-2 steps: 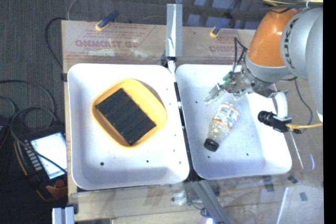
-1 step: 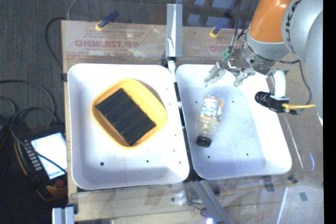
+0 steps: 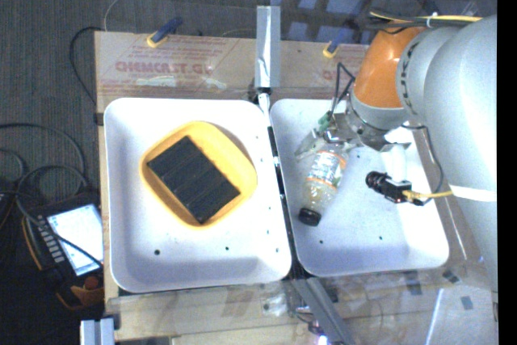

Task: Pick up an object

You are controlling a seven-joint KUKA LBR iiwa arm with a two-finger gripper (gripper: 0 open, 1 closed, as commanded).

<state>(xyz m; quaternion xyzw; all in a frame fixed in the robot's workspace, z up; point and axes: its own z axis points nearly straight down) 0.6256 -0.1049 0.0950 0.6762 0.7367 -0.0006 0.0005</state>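
I see the gripper (image 3: 338,128) low in the right bin (image 3: 420,250), just above the plastic bottle (image 3: 321,178) — its state I cannot tell, yellow dish (image 3: 234,153) in left bin (image 3: 129,254).

Two bins stand side by side on the bench (image 3: 161,65). In the left bin (image 3: 129,238) lies a dish (image 3: 234,153), and a pad (image 3: 194,178) lies in the dish. In the right bin (image 3: 380,246) a bottle (image 3: 321,178) lies near the left wall, its cap (image 3: 308,216) toward the near side. The arm (image 3: 436,85) is over the far right part of this bin, and the gripper (image 3: 343,129) is at the far end of the bottle.
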